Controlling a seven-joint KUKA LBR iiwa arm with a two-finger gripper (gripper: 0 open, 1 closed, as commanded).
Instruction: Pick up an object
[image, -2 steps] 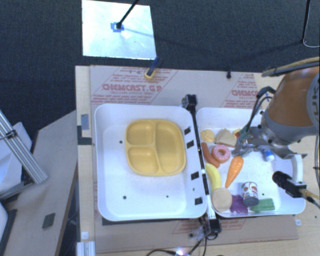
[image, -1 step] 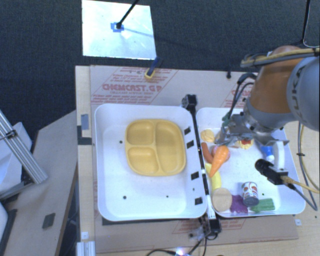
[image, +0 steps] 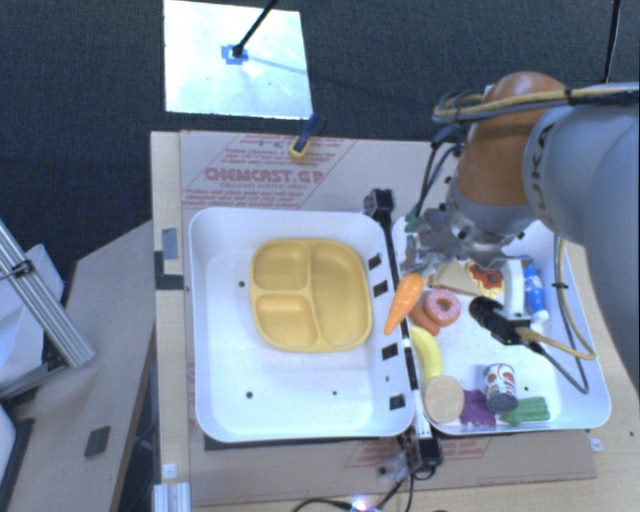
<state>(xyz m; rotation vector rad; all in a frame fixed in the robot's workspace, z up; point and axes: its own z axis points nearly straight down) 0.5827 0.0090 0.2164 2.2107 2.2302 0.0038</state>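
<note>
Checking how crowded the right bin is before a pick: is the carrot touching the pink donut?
Touching. The camera view shows the carrot lying slantwise with its lower side pressed against the pink donut, no gap between them.

I am looking at a robot test lab, not a home. My big grey arm (image: 590, 150) hangs over two white bins (image: 300, 410) on a cardboard-covered bench (image: 260, 175). The food right of the yellow plate (image: 305, 295) is toy food. Metal bars (image: 35, 300) stand left of the bins.
</note>
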